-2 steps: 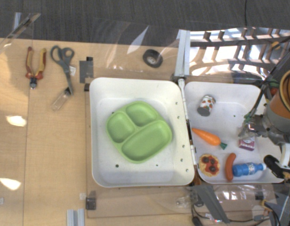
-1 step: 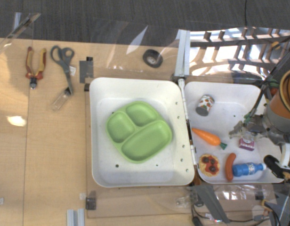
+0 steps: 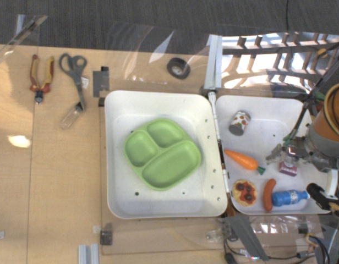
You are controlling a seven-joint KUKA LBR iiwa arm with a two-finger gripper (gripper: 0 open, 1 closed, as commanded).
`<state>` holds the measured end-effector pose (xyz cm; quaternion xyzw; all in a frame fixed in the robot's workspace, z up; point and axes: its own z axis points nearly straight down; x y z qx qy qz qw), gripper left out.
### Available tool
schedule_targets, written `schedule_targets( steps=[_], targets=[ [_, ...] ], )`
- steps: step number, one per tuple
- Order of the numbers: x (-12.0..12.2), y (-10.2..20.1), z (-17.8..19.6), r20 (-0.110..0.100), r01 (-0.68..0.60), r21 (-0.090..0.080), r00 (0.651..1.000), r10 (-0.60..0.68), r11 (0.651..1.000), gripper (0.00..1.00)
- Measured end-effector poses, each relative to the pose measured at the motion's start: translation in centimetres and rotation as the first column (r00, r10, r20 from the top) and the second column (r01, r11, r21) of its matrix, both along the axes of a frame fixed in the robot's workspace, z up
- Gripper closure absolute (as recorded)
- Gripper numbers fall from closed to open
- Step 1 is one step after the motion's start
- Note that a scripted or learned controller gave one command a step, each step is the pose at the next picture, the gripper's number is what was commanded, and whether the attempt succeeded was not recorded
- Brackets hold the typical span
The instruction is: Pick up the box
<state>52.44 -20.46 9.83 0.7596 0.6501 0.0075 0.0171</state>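
Camera view puts my gripper (image 3: 290,154) right over the small purple box (image 3: 289,168) in the right bin (image 3: 268,106), box just below the tips toward the bin's front; my grip's state I cannot tell.

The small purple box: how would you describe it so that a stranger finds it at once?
Look in the right white bin. Near its right side, under the gripper, lies the small purple box. It is the sole purple, angular item, right of the orange carrot.

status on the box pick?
Gripper low in right bin, right over small purple box. Grasp unconfirmed. Carrot, sausage, blue bottle close by.
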Motion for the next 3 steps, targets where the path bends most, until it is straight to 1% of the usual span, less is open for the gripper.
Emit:
schedule_targets(
  steps=[1,2,3],
  targets=[
    [0.19,0.11,0.04,0.006,0.082,0.004,0.997,-0.082,0.997,0.0],
    [0.52,0.16,0.02,0.002,0.124,0.006,0.992,-0.124,0.992,0.0],
    [0.59,0.16,0.01,0.002,0.138,0.007,0.99,-0.138,0.99,0.0]
  ],
)
